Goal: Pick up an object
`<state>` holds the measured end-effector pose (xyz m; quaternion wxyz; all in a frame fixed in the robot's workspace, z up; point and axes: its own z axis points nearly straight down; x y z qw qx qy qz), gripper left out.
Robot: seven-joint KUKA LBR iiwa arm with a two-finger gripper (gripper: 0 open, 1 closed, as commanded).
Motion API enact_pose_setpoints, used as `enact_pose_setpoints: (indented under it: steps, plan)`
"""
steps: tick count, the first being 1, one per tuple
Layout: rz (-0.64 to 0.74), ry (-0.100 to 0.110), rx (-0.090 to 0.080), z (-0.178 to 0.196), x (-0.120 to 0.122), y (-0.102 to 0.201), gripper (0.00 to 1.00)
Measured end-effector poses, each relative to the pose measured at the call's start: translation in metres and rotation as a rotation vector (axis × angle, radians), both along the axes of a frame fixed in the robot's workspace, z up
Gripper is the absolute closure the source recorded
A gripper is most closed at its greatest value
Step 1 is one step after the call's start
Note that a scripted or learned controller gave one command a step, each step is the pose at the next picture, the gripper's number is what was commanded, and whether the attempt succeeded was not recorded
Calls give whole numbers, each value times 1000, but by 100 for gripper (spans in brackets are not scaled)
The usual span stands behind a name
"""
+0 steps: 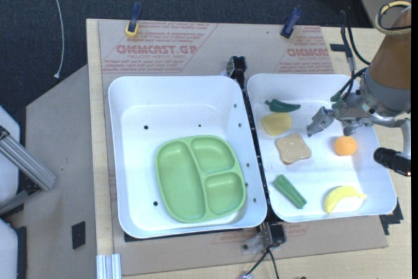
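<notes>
The right bin (326, 85) holds several toy foods: a green pepper (282, 104), a pale yellow piece (277, 123), a slice of toast (293, 149), an orange ball (345, 146), a green stick (289, 191) and a banana (344, 198). My gripper (333, 125) hangs over the bin's upper right part, just above and left of the orange ball and to the right of the yellow piece. Its fingers stand apart, open, with nothing between them.
The left bin (124, 101) holds a green divided plate (199, 176). A black clamp (236, 66) sits where the two bins meet at the back. The grey and orange arm (392, 68) comes in over the right bin's far right corner.
</notes>
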<state>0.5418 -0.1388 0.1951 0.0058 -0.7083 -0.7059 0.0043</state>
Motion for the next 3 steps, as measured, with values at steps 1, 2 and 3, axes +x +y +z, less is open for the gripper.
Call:
enact_pose_setpoints:
  steps: [1,2,3]
  plan:
    - [3,-14,-2,7,3,0,0]
    - [2,-8,0,-52,9,-4,0]
    - [3,-15,-2,-101,10,-4,0]
